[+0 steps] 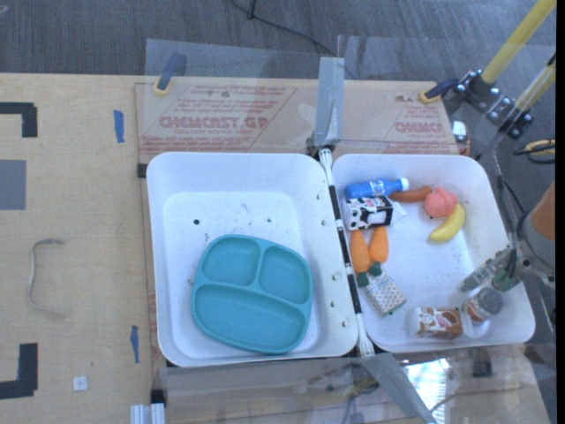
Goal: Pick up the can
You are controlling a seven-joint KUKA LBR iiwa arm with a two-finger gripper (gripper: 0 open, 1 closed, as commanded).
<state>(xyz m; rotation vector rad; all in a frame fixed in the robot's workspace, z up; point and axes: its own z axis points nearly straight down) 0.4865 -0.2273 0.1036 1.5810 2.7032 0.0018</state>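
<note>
I start from my gripper (pixel 491 276), which hangs low over the right bin (pixel 422 318), close to its right wall. The two fingers look parted, with a narrow gap between them, and I see nothing inside this gap, so I judge them released and holding nothing. They point down and to the left in the camera view, toward the front right corner of this bin.

The can (pixel 484 305) is just beside the fingertips, on the front side of them, that is lower in the view, and a little toward the right wall. It seems to stand upright, because I see its round grey top; its long axis then goes up toward the camera, not along the floor. If this is right, the fingers can close from any side, but the bin wall is near on one side.

Touching or almost touching the can, on the side away from the right wall, lies a small brown and white packet (pixel 439 323). Farther from the wall, near the middle divider, a speckled box (pixel 385 295) lies tilted. I think the next move is a short shift toward the front, then down over the can.
</note>
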